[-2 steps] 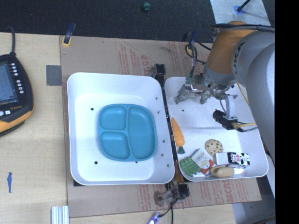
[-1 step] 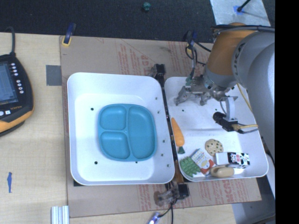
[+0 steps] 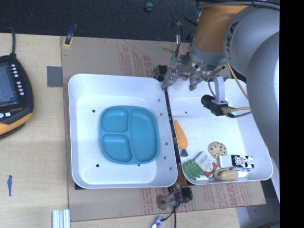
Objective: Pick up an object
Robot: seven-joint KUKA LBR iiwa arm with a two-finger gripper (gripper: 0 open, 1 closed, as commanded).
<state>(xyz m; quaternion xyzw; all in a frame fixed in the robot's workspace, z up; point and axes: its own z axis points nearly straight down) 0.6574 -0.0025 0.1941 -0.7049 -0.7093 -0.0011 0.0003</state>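
The gripper point(image 3: 183, 75) is poised at the far rim of the right bin point(image 3: 199, 122); its opening cannot be told. An approach is judged in hand. The carrot point(image 3: 180, 134), lying nearer the camera than the gripper, must be reached, descended upon and grasped.

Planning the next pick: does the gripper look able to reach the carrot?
Probably yes: the carrot lies uncovered in the right bin, and the gripper hangs over that bin's far rim. The wall beside the carrot may crowd a grasp.

Pale wooden bench point(image 3: 33, 165) under a brown cardboard sheet point(image 3: 118, 56), dark floor point(image 3: 95, 8) beyond its far edge.
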